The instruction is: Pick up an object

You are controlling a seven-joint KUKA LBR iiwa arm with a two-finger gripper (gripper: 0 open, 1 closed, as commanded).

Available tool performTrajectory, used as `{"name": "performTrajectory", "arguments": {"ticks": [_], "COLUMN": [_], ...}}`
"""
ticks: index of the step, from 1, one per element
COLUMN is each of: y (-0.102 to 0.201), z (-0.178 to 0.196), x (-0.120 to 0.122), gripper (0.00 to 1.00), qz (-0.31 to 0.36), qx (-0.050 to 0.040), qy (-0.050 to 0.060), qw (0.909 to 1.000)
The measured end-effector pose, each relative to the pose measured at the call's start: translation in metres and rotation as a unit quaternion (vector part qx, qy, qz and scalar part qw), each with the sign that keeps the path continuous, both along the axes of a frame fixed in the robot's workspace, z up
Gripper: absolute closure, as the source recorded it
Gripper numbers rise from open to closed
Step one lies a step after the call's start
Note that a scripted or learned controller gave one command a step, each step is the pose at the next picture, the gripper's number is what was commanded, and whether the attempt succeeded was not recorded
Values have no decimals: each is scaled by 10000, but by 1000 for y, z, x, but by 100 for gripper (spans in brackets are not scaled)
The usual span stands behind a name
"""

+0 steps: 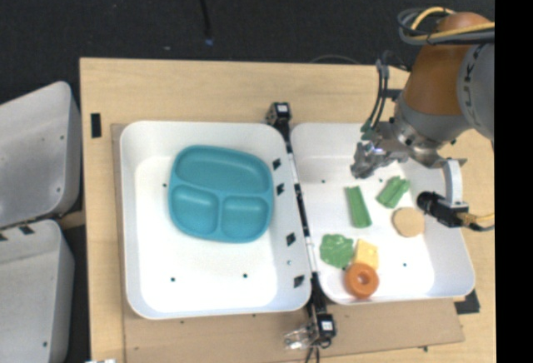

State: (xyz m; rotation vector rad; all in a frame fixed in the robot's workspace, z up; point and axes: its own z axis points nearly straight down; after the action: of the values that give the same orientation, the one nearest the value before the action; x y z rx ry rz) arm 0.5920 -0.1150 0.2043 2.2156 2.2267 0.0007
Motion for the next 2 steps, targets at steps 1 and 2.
{"name": "performTrajectory", "arguments": {"ticks": [1, 2], "y": [49, 97], "z": [-2, -3], "x": [3, 17], "gripper": [100, 100], "qz": [2, 7], "qx": [2, 3], "qy": [7, -7], "qw": [10000, 10000]}}
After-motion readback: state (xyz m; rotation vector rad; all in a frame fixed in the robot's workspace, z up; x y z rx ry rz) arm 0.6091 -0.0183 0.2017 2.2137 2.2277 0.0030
